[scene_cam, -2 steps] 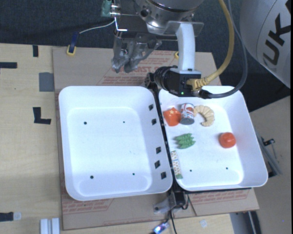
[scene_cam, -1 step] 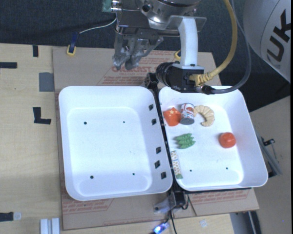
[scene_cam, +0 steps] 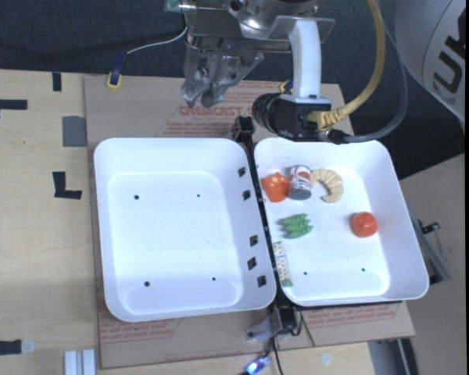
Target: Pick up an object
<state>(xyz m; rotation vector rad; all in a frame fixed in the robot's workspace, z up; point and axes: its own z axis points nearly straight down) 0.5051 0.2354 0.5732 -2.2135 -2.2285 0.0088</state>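
Observation:
My gripper (scene_cam: 203,94) hangs high over the far edge of the bench, above the back of the left bin (scene_cam: 113,162), with nothing seen between its fingers. The right bin (scene_cam: 391,233) holds the objects. An orange-red piece (scene_cam: 274,187) lies by its left wall, touching a small red-and-white can (scene_cam: 300,181). To the can's right rests a tan croissant (scene_cam: 329,183). A green leafy piece (scene_cam: 296,226) sits mid-bin, a red tomato (scene_cam: 364,224) to its right. A thin patterned packet (scene_cam: 280,261) lies along the left wall near the front.
Black clips (scene_cam: 255,241) line the ridge where the two bins meet. Both bins rest on a brown cardboard sheet (scene_cam: 133,108). A yellow cable (scene_cam: 367,76) hangs from the arm over the right bin's back edge.

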